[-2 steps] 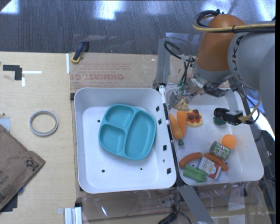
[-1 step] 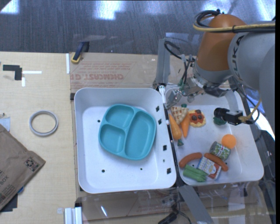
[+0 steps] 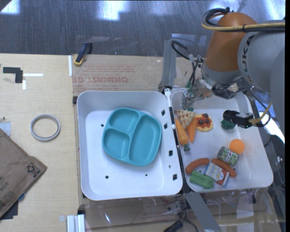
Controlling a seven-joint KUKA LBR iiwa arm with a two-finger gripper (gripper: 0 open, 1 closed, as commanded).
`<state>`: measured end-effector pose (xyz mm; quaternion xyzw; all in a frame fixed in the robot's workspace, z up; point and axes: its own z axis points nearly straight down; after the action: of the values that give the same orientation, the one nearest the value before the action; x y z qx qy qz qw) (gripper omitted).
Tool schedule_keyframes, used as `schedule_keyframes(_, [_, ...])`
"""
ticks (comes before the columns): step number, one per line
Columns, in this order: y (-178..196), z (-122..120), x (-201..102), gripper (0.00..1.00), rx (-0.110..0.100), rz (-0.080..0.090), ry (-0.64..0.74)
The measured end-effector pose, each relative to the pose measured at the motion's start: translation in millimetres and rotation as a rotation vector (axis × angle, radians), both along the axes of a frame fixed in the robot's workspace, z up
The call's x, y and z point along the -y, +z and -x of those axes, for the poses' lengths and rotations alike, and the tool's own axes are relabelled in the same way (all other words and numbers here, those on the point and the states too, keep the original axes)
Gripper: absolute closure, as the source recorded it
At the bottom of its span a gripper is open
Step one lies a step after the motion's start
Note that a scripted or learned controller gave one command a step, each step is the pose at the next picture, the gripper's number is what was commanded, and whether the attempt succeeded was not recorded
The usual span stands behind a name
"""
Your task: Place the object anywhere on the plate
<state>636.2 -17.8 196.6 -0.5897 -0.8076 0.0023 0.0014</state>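
Light here is bright and pretty even, coming from overhead; I can see pale streaks of glare on the dark floor (image 3: 113, 13) along the top. The white bins (image 3: 90, 136) are close to blown out, with only soft shadows under the teal plate (image 3: 132, 136) and under my arm (image 3: 253, 50). My orange band (image 3: 229, 41) catches a mild sheen. Focus is okay in the middle, and the small toys in the right bin look a bit mushy.
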Motion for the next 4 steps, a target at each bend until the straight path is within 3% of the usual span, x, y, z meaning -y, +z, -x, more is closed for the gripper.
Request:
schedule_keyframes(1, [-7, 40, -11, 1.0, 0.002, -0.003, 0.376])
schedule_keyframes(2, [-7, 37, -90, 1.0, 0.003, -0.003, 0.643])
schedule_keyframes(3, [1, 36, -88, 1.0, 0.003, -0.003, 0.637])
schedule_keyframes(4, [23, -16, -12, 1.0, 0.005, -0.001, 0.511])
